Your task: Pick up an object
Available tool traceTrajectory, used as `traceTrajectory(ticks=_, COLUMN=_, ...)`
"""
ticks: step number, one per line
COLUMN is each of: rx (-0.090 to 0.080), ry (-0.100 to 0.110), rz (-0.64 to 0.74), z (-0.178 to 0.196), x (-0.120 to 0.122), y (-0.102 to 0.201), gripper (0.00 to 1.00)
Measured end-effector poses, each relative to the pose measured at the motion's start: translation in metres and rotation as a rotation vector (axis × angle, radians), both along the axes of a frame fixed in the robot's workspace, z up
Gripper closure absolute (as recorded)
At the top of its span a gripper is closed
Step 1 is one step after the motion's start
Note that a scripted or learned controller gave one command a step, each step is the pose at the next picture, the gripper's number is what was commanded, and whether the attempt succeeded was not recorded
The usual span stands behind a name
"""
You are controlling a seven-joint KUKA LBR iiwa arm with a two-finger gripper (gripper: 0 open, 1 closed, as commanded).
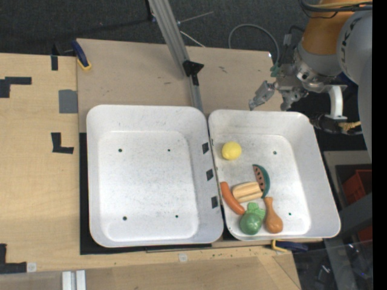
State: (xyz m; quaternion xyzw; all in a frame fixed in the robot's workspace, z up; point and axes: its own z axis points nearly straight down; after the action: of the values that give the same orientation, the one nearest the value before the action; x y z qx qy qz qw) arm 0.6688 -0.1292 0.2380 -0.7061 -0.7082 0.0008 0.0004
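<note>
Starting at the near edge of the bench: two shallow white bins sat side by side, left bin (148,180) and right bin (296,162), w/ black clips along the seam btwn them. All objs were in the right bin, bunched toward its near-left corner. Closest to the near rim: green toy veg (251,220), touching an orange drumstick-like piece (273,217) on its right and an orange carrot/sausage (231,199) slanting up on its left. Just behind those lay a tan bun-shaped piece (247,191), and a watermelon slice (261,179) w/ green rind leaned against the bun's right end. Further back, apart from the cluster, a yellow lemon (231,151) sat alone near the bin's left wall.

Beyond the bins, brown board (133,71) under the far half of the bench; a grey metal pole (175,41) ran diagonally down to the seam at the bins' far edge. Blue-yellow clamp (81,56) at the board's far-left corner.

Farthest back, right: gripper (273,96) hung above the bench just past the right bin's far rim, well apart from every obj. Fingers (261,95) looked spread, nothing btwn them. Arm's orange band (329,17) and grey body sat above it at upper right.
</note>
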Motion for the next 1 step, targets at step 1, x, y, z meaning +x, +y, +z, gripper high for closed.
traceTrajectory(ticks=1, rx=0.0, ry=0.0, rz=0.0, z=0.0, x=-0.0001, y=-0.0002, gripper=0.0)
